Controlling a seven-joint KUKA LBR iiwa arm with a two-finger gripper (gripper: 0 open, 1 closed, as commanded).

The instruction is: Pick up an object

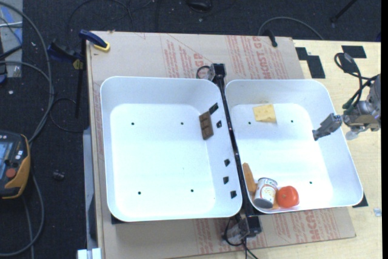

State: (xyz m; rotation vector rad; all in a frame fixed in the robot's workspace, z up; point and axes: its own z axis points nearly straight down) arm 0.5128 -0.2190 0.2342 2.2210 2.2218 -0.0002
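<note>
The right bin (339, 154) holds a pale yellow wedge (264, 113) near its back. In its front corner lie an orange carrot (248, 176), a small tin can (265, 191) and a red tomato (288, 196), close together. A brown chocolate bar (207, 125) lies in the left bin (121, 148) by its right wall. My gripper (333, 134) hangs at the right bin's right rim, open, with nothing between its fingers. It is well to the right of the yellow wedge and behind the tomato.
The two bins meet at a dark divider (229, 142) with clips. A cardboard sheet (157, 51) lies under the bins. Cables, a blue-and-yellow clamp (94, 40) and a handheld pendant (12, 164) lie off the bench on the left.
</note>
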